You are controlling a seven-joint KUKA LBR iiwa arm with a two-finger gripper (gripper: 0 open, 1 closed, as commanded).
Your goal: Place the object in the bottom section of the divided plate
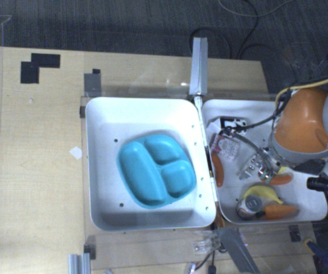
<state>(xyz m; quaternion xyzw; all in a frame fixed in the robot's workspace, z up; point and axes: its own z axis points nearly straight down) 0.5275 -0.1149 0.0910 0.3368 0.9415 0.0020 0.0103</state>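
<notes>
We see the task at its start. The blue divided plate lies in the left bin with all three of its sections bare; nothing has been set in any of them, the bottom one included.

The things to choose from lie in the right bin: a reddish sausage-shaped piece against the wall between the bins, a yellow banana, an orange carrot near the front edge with a second orange piece just above it, and a clear crinkled packet toward the back. We cannot tell which of them the task means.

The end effector is low over the right bin, near the banana and the orange pieces, with the arm's orange band above it. We cannot tell how it is set, and we see nothing held in it.

As we judge it, the whole job is left: grasp a piece, carry it across the dividing wall, and lower it into the plate's bottom section.
</notes>
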